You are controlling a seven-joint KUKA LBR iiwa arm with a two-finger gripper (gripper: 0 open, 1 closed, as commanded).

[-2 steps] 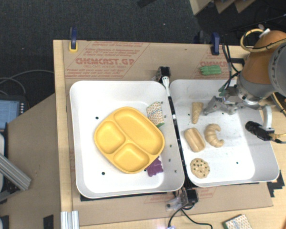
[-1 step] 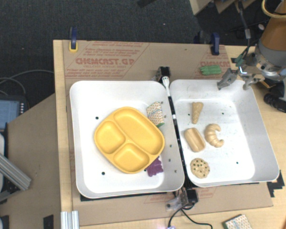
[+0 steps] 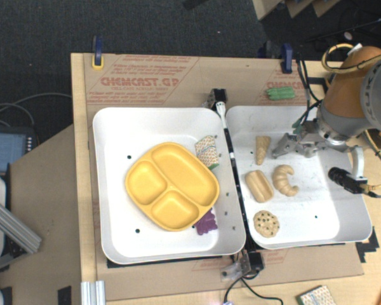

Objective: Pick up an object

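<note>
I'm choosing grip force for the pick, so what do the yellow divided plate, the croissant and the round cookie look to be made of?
The yellow divided plate looks like moulded plastic: uniform colour, smooth and slightly glossy, with rounded compartment walls. The croissant and cookie are likely toy food in plastic or rubber: even tan colouring and clean moulded shapes. Whether they are hard or soft can't be told.

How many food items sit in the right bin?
4: cone at the top, croissant mid-bin, bread roll left of it, cookie nearest the front.
</note>
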